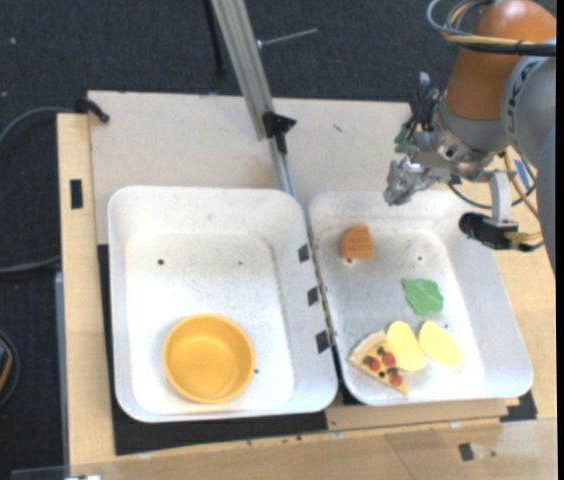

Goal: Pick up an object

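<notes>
Hovering at the upper right of the frame, the end effector (400, 190) is hanging over the top rim of the right bin (482, 268), with nothing showing between its tips; how they are set I cannot tell. Below and left of it, well apart, an orange block (356, 243) is lying near the bin's upper left corner. Further down, a green leaf piece (423, 296) is sitting, and toward the lower edge two yellow pieces (424, 345) are lying side by side, their long axes running diagonally, touching a pizza slice (377, 362). The left bin (202, 228) is carrying a yellow bowl (208, 357) at its lower middle. Both bins are resting on a pale bench (182, 133) above dark carpet (82, 28).
</notes>
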`<action>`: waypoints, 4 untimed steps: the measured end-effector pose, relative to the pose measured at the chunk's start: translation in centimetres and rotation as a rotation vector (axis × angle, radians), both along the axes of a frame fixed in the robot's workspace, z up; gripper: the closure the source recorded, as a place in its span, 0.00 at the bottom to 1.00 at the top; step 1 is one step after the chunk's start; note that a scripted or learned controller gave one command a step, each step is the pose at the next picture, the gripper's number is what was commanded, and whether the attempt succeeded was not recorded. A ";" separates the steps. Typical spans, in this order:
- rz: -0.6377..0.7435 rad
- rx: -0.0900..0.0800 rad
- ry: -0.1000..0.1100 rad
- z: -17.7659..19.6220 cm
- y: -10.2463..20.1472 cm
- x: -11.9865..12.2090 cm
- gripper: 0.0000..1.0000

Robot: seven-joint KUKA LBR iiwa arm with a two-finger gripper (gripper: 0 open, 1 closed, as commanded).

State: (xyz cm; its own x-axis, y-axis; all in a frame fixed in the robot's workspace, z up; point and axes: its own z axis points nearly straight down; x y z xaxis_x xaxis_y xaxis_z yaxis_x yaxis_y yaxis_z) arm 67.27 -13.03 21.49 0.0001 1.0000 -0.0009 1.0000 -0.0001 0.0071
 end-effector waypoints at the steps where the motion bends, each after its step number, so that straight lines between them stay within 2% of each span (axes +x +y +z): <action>1: 0.002 0.000 0.003 2.0 -0.1 0.1 1.00; 2: 0.005 0.002 0.006 2.3 4.1 -0.2 1.00; 4: 0.004 0.002 0.007 1.5 15.4 -0.3 1.00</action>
State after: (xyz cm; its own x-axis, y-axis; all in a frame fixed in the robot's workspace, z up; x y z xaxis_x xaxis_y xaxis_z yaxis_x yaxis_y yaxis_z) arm 66.96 2.38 23.01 -0.0039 1.0000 0.0013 1.0000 0.0039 0.0005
